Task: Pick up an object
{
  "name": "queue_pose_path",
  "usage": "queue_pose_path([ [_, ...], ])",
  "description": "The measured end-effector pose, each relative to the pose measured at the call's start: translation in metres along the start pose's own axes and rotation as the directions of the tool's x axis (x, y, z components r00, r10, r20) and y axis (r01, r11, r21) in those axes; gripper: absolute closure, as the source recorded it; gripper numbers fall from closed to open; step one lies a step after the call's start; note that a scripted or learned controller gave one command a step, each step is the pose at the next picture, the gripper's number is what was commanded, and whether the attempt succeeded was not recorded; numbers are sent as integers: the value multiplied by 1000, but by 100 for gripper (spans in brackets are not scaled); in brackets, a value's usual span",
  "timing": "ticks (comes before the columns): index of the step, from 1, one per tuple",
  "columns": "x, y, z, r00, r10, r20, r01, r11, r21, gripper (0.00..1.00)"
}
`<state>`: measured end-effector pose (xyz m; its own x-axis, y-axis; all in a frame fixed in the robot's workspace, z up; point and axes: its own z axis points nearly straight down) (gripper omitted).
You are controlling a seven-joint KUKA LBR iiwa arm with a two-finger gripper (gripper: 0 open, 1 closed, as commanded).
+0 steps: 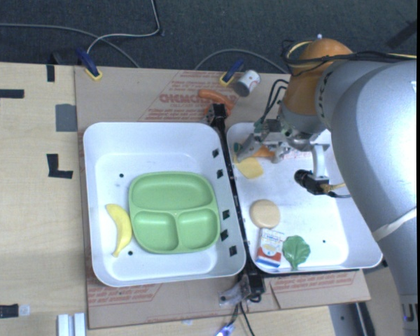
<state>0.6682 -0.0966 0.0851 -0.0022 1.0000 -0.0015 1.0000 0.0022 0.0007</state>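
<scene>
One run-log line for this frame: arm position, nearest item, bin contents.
gripper low at right bin far end | nearest: yellow wedge | also there: cookie, carton, leaf | left bin: green tray, banana

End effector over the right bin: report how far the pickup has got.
Done: the end effector is at the right bin's far end, beside the yellow wedge. In hand: nothing visibly gripped. Left: grasp and lift; the wedge, round cookie, carton and green leaf all lie in the bin.
</scene>
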Motion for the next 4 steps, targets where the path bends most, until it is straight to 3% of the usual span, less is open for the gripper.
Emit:
queue_pose_path([
  [4,-2,0,0,1000,0,1,0,1000,0,0],
])
